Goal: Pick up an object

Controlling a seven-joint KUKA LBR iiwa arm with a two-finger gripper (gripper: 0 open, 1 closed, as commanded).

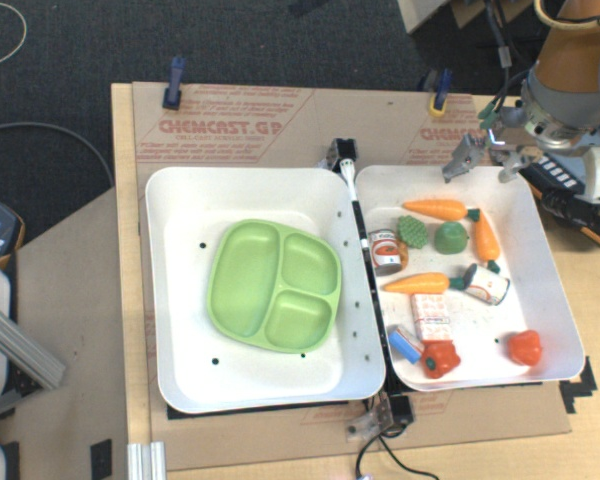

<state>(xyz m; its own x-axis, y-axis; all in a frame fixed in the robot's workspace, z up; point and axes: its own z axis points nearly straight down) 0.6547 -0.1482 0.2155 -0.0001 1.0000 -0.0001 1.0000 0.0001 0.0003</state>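
Observation:
The right bin (563, 303) holds several toy foods: three orange carrots (435, 209) (485, 236) (415, 284), a dark green leafy piece (413, 230), a round green piece (451, 237), a small can (386, 251), a white bottle (488, 286), a red-and-white box (433, 318), a blue piece (404, 345), a red pepper (440, 360) and a red tomato (524, 347). My gripper (483, 164) hangs over the bin's far edge, above the top carrot. Its fingers are spread open with nothing between them.
The left bin (165, 268) holds a green divided plate (274, 285). A black divider strip (358, 218) runs between the bins. Blue clamps (173, 81) (440, 93) grip the board's far edge. Cables lie on the floor at left.

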